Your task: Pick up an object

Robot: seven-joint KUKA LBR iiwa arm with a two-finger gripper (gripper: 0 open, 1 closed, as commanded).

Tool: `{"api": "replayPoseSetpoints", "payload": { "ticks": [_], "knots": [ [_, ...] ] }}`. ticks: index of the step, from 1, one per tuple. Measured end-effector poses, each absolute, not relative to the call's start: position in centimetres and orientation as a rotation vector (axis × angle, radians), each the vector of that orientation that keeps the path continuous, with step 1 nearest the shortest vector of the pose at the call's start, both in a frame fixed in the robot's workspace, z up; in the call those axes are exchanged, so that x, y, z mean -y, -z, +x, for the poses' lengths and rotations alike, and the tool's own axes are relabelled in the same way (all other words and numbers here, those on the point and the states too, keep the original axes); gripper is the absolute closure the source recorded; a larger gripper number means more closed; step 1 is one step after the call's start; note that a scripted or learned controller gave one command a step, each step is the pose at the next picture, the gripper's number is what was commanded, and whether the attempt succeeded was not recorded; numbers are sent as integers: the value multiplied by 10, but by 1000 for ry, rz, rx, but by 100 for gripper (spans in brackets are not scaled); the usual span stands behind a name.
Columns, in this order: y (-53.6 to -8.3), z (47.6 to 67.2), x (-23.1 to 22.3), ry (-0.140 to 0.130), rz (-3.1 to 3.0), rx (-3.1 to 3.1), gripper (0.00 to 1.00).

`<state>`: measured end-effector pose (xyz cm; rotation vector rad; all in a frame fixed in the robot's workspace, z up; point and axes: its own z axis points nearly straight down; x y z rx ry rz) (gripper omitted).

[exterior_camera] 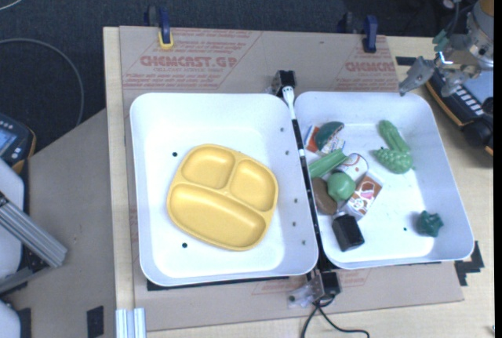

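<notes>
Objects for picking lie in the right bin (pixel 447 172), most of them bunched along its left wall. Nearest the top of that bunch sits a small red-and-white packet with a dark green piece (pixel 325 134) on it. Below it a long green pod (pixel 326 165) lies at a slant, touching a round green ball (pixel 341 186). A brown piece (pixel 322 195) sits against the ball's left side, and a red-and-white carton (pixel 363 195) lies just right of the ball. A black block (pixel 347 232) rests below these, near the bin's front wall. Apart from the bunch, a bumpy green cactus toy (pixel 393 147) lies toward the upper right of the bin floor, and a small dark green lump (pixel 428 223) sits near the lower right corner, well apart from the rest.

In the left bin (pixel 149 172) lies a yellow tray (pixel 223 196) with three compartments, tilted a little, near the middle of the floor.

The gripper (pixel 427 70) is at the view's upper right, over the bench beyond the right bin's far corner, away from every object. One grey finger (pixel 414 78) points down and left toward the bin; whether the fingers are spread or closed I cannot tell, and nothing is seen between them
</notes>
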<state>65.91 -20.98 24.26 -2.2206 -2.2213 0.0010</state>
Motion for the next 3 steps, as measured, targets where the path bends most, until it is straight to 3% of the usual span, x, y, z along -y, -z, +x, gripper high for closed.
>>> {"api": "replayPoseSetpoints", "payload": {
  "ticks": [1,2,3],
  "knots": [
    [-109,597,172,-10,-2212,2210,0],
    [-128,603,175,3,-2224,2223,100],
    [-190,519,150,-2,-2219,2215,100]
  ]
}}
